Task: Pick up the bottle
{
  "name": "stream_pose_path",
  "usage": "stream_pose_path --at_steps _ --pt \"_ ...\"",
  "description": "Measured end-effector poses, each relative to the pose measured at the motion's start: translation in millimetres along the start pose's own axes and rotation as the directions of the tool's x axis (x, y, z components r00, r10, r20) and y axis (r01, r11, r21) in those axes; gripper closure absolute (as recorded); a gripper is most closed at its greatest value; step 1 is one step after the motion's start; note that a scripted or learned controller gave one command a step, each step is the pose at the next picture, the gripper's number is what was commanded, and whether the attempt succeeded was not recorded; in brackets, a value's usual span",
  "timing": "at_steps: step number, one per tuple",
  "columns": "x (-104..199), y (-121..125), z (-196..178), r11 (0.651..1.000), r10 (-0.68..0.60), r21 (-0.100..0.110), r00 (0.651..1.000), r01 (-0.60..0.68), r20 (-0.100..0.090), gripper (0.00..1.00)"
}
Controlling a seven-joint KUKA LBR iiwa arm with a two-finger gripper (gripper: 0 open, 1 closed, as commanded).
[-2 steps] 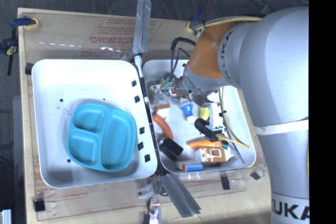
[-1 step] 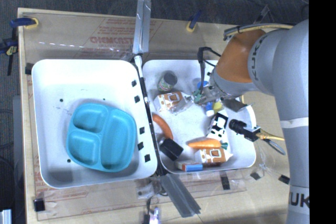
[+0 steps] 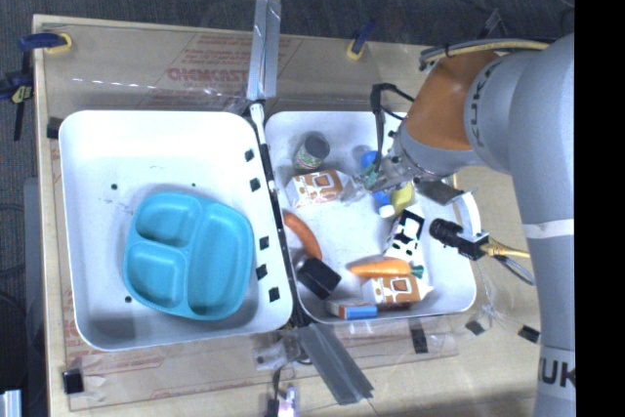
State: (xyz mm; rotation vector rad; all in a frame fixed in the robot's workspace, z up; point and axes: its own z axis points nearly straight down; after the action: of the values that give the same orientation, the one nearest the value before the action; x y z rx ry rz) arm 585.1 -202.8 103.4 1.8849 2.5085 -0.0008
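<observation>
The worktop [image 3: 146, 49] carries 2 white bins side by side. The left bin [image 3: 88, 142] holds a blue tray [image 3: 188, 254] with 3 compartments, lying near its middle.

The right bin [image 3: 342, 127] is crowded. At its far side a small can [image 3: 312, 149] stands, and just near of it lies a carton [image 3: 317, 187] with orange and white print. An orange sausage [image 3: 302, 231] lies by the bin's left wall, with a black block [image 3: 317, 276] just near of it. A carrot [image 3: 383, 267] lies toward the near right, touching a second printed carton [image 3: 395, 290]. A black-and-white cow-patterned piece [image 3: 405, 234] rests just far of the carrot. Along the near wall sits a small flat item with a blue end [image 3: 354, 311].

The arm [image 3: 508, 122] reaches in from the right, its orange band above the wrist, and the tool [image 3: 383, 173] is low over the right side of the right bin. The bottle [image 3: 384, 200], a small one with a blue part and a yellow cap, lies directly at the tool's tip, between the far carton and the cow-patterned piece. Touching or just apart, I cannot tell. Nor can I tell whether the tool is spread or pressed together, as the wrist hides it.
</observation>
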Motion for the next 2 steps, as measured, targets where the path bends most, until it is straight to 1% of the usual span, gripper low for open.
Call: stream_pose_path --at_steps 1,2 --pt "-0.1 0.8 -10.2 1.000 -0.005 -0.002 1.000 0.005 0.003 1.00" --pt "-5.5 15.8 -104.0 0.931 0.365 0.005 0.931 -0.365 -0.002 1.00"
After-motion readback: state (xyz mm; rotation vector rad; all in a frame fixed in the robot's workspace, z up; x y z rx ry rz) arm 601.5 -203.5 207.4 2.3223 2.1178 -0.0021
